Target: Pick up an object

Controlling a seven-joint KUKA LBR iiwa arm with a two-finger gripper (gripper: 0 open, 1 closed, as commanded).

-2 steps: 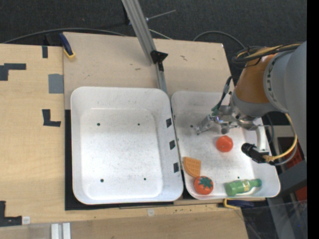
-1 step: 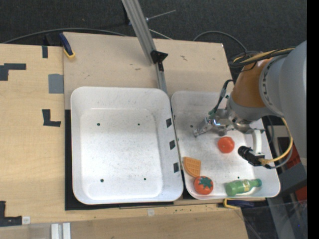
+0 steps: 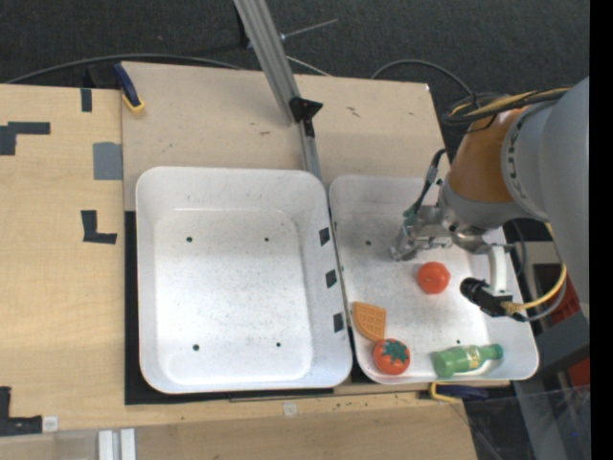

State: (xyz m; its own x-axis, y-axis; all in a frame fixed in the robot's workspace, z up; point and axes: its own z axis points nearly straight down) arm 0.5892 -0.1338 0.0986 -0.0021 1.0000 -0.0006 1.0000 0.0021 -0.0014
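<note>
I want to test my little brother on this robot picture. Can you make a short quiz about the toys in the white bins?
1. True or false: the green bottle lies in the left bin.
2. Which toy is nearest the gripper? A) orange ball B) tomato C) cracker
3. How many toys lie in the right bin?

Key: 1 false; 2 A; 3 four.

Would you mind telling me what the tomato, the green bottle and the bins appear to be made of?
The tomato looks like moulded plastic toy food: uniform red with a green top, slightly glossy. The bottle also seems plastic, bright green with a paler neck and a soft sheen. The bins look like matte white plastic or coated trays, speckled with dark scuffs; which of the two is uncertain.
</note>
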